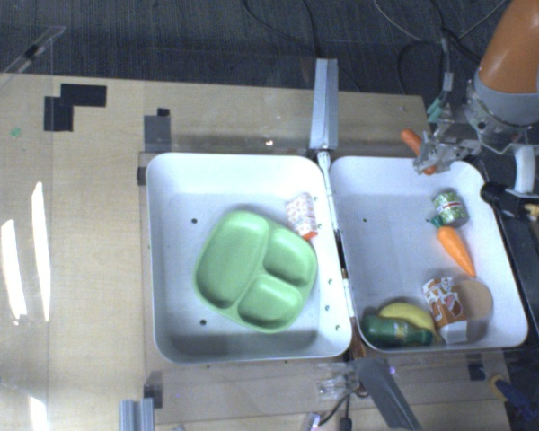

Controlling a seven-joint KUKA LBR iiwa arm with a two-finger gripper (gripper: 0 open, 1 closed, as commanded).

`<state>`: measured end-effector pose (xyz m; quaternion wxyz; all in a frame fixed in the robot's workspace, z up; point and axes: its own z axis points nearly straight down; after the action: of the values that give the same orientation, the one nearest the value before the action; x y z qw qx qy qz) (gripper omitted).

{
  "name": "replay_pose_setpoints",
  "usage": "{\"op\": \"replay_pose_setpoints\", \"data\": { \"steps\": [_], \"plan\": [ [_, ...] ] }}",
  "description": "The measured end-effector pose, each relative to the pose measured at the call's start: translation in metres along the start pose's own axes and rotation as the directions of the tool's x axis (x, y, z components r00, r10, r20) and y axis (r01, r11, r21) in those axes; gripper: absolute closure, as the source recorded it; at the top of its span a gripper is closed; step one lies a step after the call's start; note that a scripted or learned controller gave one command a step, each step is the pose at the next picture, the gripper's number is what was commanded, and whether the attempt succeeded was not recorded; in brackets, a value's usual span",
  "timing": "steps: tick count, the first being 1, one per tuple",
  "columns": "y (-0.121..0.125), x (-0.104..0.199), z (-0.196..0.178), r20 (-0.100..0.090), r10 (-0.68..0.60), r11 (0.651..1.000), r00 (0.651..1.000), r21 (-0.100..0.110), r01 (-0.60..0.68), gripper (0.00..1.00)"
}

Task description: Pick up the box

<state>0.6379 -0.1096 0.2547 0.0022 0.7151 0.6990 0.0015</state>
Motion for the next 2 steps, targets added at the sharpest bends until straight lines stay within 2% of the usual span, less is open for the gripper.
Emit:
{"op": "replay_pose_setpoints", "data": {
  "steps": [1,2],
  "plan": [
    [0.032,0.015,0.02,0.001,-0.349,0.937,0.937,-0.003,0.349,1.0],
    [-0.024,0.055,-0.019,0.0,-0.311,0.95,0.95,-0.003,0.311,1.0]
  ]
}}
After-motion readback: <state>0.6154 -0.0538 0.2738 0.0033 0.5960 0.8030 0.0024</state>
